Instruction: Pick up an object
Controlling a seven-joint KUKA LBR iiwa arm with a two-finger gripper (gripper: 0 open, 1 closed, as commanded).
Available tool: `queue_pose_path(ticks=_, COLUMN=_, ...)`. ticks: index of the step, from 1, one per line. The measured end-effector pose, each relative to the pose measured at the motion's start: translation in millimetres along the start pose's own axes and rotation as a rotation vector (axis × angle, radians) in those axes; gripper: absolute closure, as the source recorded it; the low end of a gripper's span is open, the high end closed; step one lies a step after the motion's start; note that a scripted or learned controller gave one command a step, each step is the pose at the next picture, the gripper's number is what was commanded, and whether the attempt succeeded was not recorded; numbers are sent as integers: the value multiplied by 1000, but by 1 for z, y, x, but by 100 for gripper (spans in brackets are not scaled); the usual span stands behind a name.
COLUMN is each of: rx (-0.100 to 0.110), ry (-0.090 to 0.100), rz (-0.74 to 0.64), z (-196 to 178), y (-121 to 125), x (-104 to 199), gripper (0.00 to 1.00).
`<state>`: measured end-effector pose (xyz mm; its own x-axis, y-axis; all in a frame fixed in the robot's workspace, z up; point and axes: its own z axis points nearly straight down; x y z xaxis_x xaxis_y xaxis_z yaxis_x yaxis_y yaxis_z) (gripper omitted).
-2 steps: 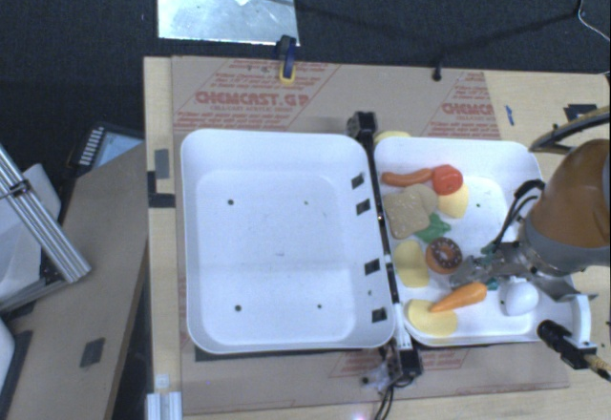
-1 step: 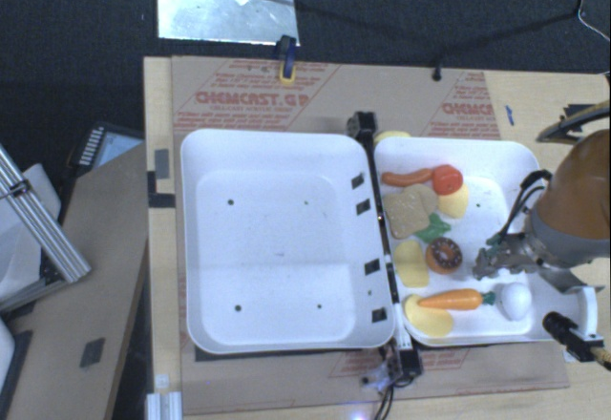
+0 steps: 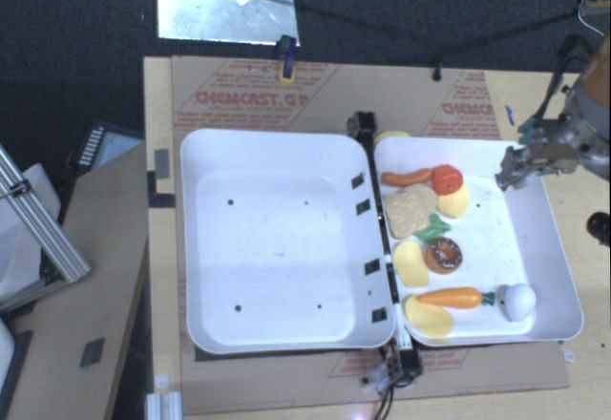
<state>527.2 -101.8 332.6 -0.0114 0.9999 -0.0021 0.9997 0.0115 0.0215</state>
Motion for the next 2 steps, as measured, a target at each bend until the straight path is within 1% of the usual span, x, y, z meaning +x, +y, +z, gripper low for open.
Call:
queue_pose_path(ticks=1, rx=1, ry=1, rz=-1, z=-112, y=91, x=49, gripper=100)
queue_pose_path(ticks=2, rx=8, ry=-1, rz=6, z=-179, y=148, x=44, gripper=100)
